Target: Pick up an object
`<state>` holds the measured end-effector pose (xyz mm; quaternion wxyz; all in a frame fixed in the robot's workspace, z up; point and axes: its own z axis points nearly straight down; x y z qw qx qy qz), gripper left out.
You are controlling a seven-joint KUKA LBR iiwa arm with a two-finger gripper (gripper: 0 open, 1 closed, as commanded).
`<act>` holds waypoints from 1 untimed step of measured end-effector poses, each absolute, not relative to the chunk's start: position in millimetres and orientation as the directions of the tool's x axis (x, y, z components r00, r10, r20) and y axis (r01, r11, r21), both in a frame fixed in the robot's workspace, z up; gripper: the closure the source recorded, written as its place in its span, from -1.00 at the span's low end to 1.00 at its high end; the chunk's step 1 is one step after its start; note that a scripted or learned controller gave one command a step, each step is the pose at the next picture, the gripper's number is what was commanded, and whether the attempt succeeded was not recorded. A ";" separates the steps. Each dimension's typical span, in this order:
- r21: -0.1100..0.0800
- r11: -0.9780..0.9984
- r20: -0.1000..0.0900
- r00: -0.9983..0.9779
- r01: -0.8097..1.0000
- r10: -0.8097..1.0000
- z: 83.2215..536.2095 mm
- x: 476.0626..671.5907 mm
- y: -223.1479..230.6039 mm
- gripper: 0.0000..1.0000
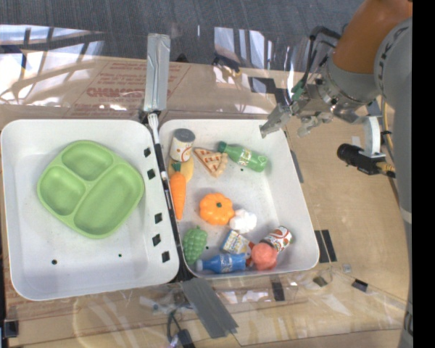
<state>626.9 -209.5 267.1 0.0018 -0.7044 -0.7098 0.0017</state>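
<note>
Camera view, from above: two white bins are set side by side on a brown, cardboard-covered counter [333, 209]. Bright window reflections are thrown across its glossy far and near edges. Red lettering is printed on the cardboard behind the left bin [11, 216]. A grey strip of tape [157, 71] is laid from the far edge down to the seam between the bins. Dark grey carpet [130, 6] is seen beyond the counter.

The left bin is occupied by a green divided plate [90, 188].

The objects for picking are gathered in the right bin [296, 194]. A can [181, 145], a pizza slice [212, 162] and a green bottle [243, 158] are lined along its far side. A carrot [178, 193] is laid against its left wall, and a pumpkin [217, 209] is placed near the middle. A blue bottle [223, 264] and a red ball [263, 255] are clustered at the near edge.

The grey arm [370, 42], banded in orange, is extended in from the right. The gripper [284, 127] is held over the far right corner of the right bin, just beyond the green bottle and apart from it. Its fingers [270, 127] are spread and are closed on none of the objects.
</note>
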 end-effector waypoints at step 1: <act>-0.004 -0.239 -0.002 0.239 0.971 0.971 279.9 640.0 -185.5 -1.00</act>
